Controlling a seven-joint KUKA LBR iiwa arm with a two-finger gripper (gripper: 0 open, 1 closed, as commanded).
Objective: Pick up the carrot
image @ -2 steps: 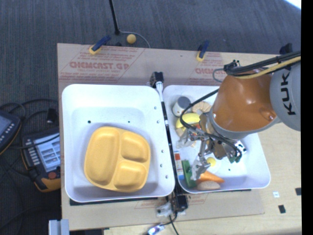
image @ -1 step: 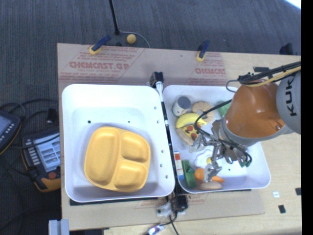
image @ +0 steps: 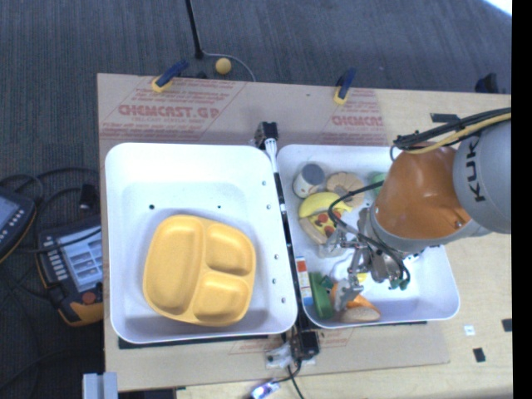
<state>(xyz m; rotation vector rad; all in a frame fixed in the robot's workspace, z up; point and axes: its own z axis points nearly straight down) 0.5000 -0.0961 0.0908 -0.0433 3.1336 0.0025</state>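
The carrot (image: pixel 342 293) is a small orange piece at the front of the right bin (image: pixel 440 302), next to a green item (image: pixel 321 299). My gripper (image: pixel 356 282) hangs from the orange wrist band and points down right over the carrot's right end, partly hiding it. Whether it touches the carrot cannot be made out.
A yellow sectioned plate (image: pixel 199 267) lies in the left bin (image: pixel 133 181). The right bin also holds a banana (image: pixel 314 204), a grey round lid (image: pixel 312 174), a tan disc (image: pixel 344 183) and an orange-tan piece (image: pixel 365 312) at the front. The arm covers the bin's middle right.
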